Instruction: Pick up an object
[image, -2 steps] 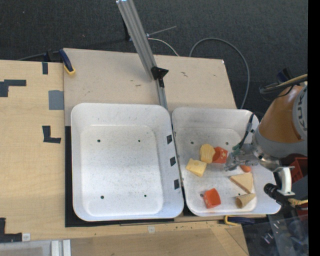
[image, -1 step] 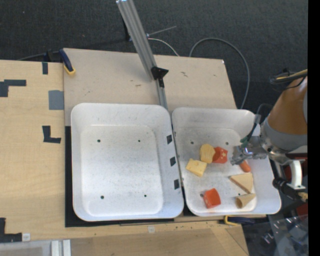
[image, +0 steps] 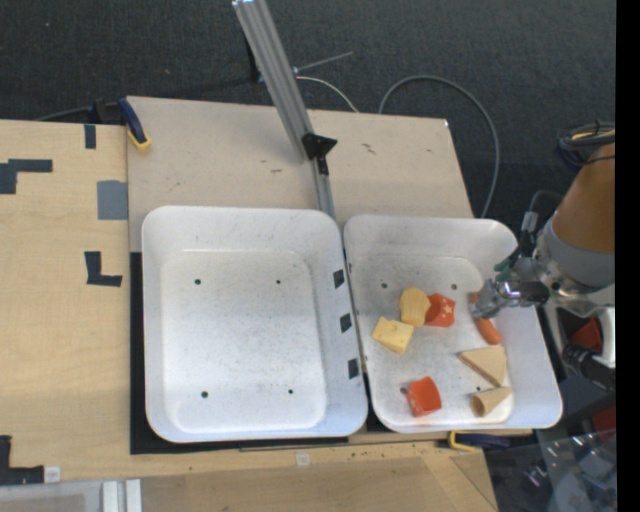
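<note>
- Lowest in the frame, and so nearest the camera, the front rim of the right-hand bin (image: 540, 412) is noted, with a tan cone-shaped piece (image: 491, 402) and a red block (image: 424, 396) lying just inside it.
- Further pieces are spread across the same bin: a tan wedge (image: 485, 364) at lower right, a yellow block (image: 394, 334) and a second yellow piece (image: 415, 305) near the centre, a red piece (image: 440, 311) touching the latter, and a small orange-red piece (image: 488, 331) towards the right wall.
- Left-hand bin (image: 160, 300): only dark specks and four small holes are recorded on its floor.
- The gripper (image: 492, 300) is seen at the right of the frame, low over the right bin, just above the small orange-red piece. Its tip is small and blurred, so whether anything is gripped, or how wide it stands, cannot be told.
- Progress is judged as early: the arm has been brought to the pieces, possibly onto the orange-red one, but no piece is seen lifted clear of the bin floor. A firm grasp and a lift are left to be done.
- No brand, label or legible writing is found; only dark tape marks (image: 100, 268) on the wooden board at the left of the frame.
</note>
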